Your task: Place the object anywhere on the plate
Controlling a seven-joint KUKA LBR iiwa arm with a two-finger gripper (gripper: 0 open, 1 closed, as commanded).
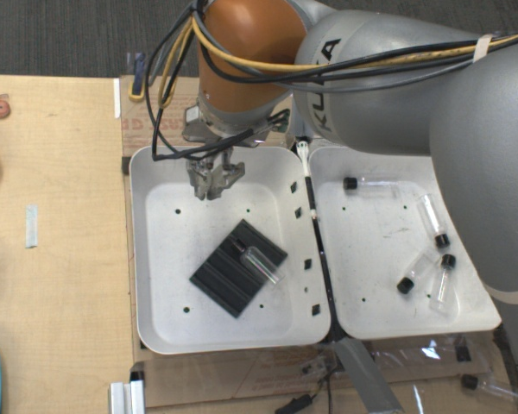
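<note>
We see the gripper (214,179) above the left bin's (155,317) back edge, fingers near-closed, holding nothing. Clear vial (261,261) lies on the black plate (229,274) mid-bin, well apart from it.

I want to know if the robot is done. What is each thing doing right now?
gripper: above the left bin's back part, holding nothing.
clear tube: lying on the black plate.
black plate: flat in the left bin.
other tubes: lying loose in the right bin.
</note>
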